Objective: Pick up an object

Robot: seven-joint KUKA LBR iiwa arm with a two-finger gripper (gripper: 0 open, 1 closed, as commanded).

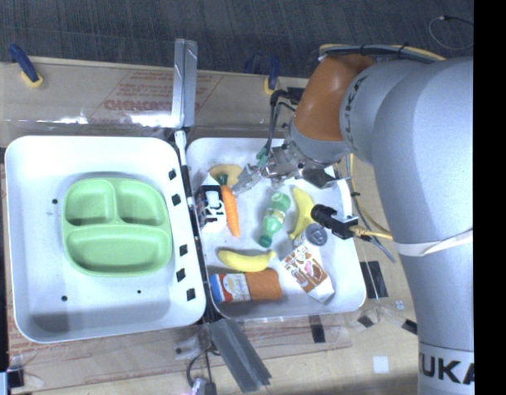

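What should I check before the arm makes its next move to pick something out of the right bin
1. Gripper over the right bin: ok.
2. Something between the fingers: cannot tell.
3. Nearest target, the carrot, unobstructed from above: ok.
4. Green bottle lying apart from the carrot: ok.
5. Lower banana free of neighbours: not ok, it touches the can.
6. Left bin ready for a drop, green divided tray sitting flat: ok.

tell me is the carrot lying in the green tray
No, the carrot lies in the right bin beside a small green bottle, while the green tray sits in the left bin.
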